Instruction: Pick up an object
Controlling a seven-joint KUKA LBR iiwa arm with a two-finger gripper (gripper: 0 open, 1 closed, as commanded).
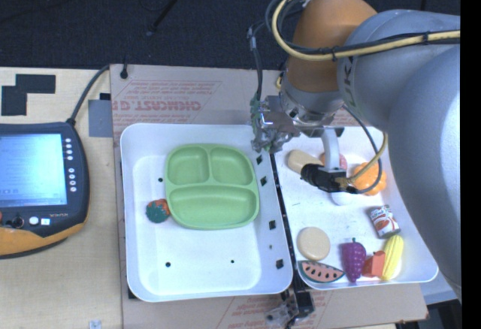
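Gripper [264, 138]: low over the far end of the divide between the two bins, at the back-left corner of the right bin; nothing seen gripped.
Claw state: cannot be told, lost in dark metalwork from this angle.
Arm [409, 95]: grey, reaching in from the right, with the orange band [325, 27] above the wrist.
Right bin [422, 264]: home to all the toy food, every piece resting on the bin floor.
Beige oval piece [301, 161]: closest thing to the gripper, just to its right, apart from it.
Orange fruit [370, 179]: further right, partly covered by the robot.
Small can [384, 221]: right side of the bin, lying tilted.
Round beige disc [313, 242]: toward the front, near the divide.
Watermelon slice [322, 272]: front-left corner, just in front of the disc.
Purple grapes [353, 255]: right of the disc, touching the slice's right end.
Red piece [373, 265]: squeezed between the grapes and the corn.
Corn cob [391, 256]: yellow, front right, just beside the red piece.
Left bin [203, 264]: green divided plate [210, 186] lying flat in the middle, three compartments.
Small round toy [157, 210]: green, red and blue, against the plate's lower left edge.
Pendant [37, 185]: on the bench left of the bins, screen lit.
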